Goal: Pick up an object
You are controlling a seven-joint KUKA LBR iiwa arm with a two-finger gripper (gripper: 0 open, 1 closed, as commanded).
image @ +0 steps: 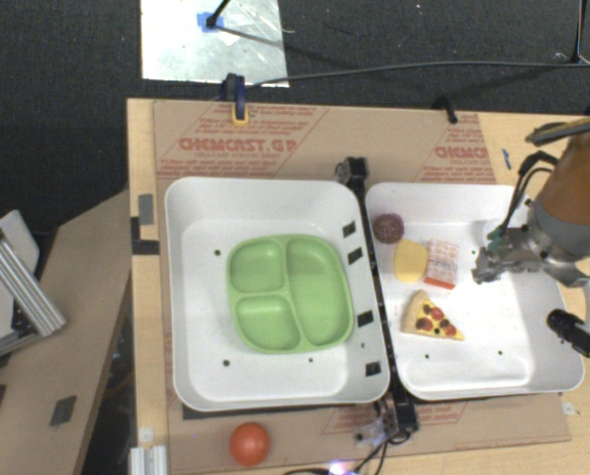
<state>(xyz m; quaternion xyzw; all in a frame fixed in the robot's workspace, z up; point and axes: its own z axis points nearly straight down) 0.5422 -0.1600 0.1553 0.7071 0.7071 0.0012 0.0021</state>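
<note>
On the cardboard-covered bench (275,137), two white bins (191,265) sit side by side.

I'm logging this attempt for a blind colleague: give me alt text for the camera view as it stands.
The gripper hangs low over the right bin, beside four toy foods: a pizza slice, a yellow piece, a red-and-white packet and a dark red round piece. The left bin holds a green divided tray; an orange-red ball lies on the bench in front.

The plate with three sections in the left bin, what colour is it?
Light green; the divided plate shows best in the camera view.
</note>
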